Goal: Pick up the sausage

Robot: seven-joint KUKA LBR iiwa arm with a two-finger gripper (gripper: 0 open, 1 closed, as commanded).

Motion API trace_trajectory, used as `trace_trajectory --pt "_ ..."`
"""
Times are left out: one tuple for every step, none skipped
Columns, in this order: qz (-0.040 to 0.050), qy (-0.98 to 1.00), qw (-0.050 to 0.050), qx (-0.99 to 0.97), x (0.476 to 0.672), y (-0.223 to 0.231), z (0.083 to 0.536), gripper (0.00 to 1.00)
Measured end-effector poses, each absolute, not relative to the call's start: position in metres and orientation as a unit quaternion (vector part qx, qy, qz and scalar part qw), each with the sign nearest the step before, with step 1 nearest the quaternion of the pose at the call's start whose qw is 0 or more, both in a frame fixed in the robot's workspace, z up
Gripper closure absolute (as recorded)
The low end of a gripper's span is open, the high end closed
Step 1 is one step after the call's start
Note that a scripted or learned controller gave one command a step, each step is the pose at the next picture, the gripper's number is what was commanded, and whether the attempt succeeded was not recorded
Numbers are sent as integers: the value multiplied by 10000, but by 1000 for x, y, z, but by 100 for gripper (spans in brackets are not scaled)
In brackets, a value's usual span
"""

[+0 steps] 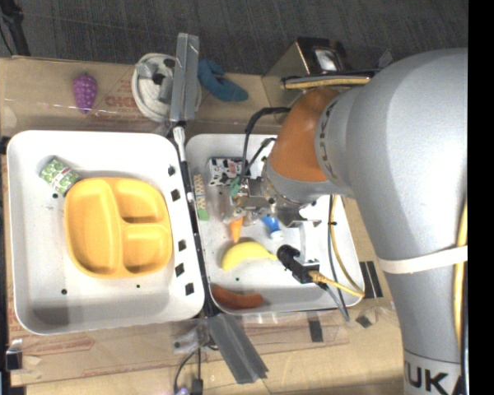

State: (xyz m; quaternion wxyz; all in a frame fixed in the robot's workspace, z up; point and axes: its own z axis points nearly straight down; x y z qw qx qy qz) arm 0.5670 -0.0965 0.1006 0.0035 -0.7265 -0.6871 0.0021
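The sausage, reddish brown, lies along the near wall of the right bin. My gripper is down in that bin's far left part, well beyond the sausage and past a yellow banana. Small orange and blue items lie right by the gripper head. The arm's orange band and grey body cover the bin's right side.
The left bin bears a yellow divided tray and a green patterned can at its far left corner. On the cardboard behind the bins lie purple grapes, a white round object and a blue cloth.
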Motion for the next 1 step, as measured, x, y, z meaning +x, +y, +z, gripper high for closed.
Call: trace_trajectory --pt "22 -6872 34 -7264 567 -97 101 0"
